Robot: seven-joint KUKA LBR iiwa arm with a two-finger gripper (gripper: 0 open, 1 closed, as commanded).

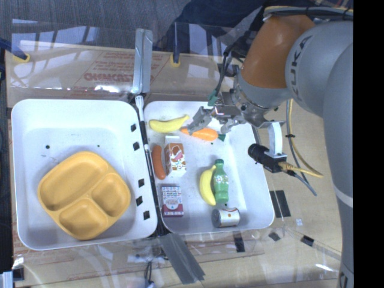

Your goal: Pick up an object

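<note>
The gripper (pixel 211 123) hangs low over the far end of the right bin (pixel 258 179), its fingers spread apart with the carrot (pixel 204 135) lying between and just beneath them; whether the tips touch it I cannot tell, and it is not lifted. Taking the carrot as the landmark: a banana (pixel 168 124) lies just to its left, near the bin's far left corner; a small juice carton (pixel 174 156) stands nearer the camera and to the left, with a sausage (pixel 158 162) touching the carton's left side. Further toward the camera sit a green bottle (pixel 221 182) with a second banana (pixel 207 186) pressed against it, then a tin can (pixel 226 216) and a red snack box (pixel 171 200). Well to the left, in the other bin, rests a yellow divided tray (pixel 84 194).

The risk, as I judge it, is that the carrot is smooth and tapered (and lies at a slant to the fingers), so a closing pinch could squirt it sideways or catch only its thin end. The left finger could also nudge the first banana.

Readable writing: part of "KUKA" on the arm (pixel 312 59). The printing on the cartons and on the cardboard behind the bins is too blurred to read.
</note>
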